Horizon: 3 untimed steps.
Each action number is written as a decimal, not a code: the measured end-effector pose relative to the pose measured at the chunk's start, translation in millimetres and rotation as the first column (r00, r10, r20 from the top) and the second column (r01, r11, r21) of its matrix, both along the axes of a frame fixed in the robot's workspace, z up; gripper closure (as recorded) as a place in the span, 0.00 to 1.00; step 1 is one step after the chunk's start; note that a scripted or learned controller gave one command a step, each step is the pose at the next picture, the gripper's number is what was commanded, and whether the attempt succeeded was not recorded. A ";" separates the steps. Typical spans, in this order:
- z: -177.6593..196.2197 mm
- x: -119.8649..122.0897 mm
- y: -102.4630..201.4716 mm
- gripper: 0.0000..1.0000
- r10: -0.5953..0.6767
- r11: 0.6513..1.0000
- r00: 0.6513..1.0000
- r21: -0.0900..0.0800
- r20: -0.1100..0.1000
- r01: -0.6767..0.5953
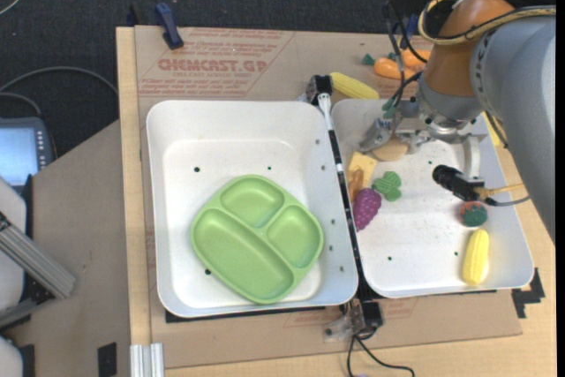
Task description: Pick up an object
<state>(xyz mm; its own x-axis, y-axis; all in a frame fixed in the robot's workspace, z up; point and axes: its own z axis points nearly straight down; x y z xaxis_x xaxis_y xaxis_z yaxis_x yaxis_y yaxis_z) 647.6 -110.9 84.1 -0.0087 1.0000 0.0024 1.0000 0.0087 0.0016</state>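
the arm [481,49] reaches into the right bin [424,274] from the right, and its gripper [388,135] hangs low over the bin's far left part, just above a tan, cheese-like piece [360,165]; whether the jaws are open or closed i cannot tell. nothing shows between them, so this looks like the approach before a grasp. close by lie a green broccoli piece [387,184] and purple grapes [366,206], with a yellow corn cob [476,256] well apart near the front. the left bin [177,132] holds a green divided plate [256,237]. the next move likely calls for settling squarely over one piece and closing.
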 end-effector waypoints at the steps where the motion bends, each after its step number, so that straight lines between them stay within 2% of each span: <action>1: 11.6 -0.6 -6.5 1.00 -0.006 1.000 1.000 -0.004 0.002 0.006; 2: 107.1 -45.3 34.9 1.00 -0.005 1.000 1.000 -0.001 0.005 0.005; 3: 100.0 -117.3 95.0 1.00 -0.004 1.000 1.000 0.002 -0.010 0.004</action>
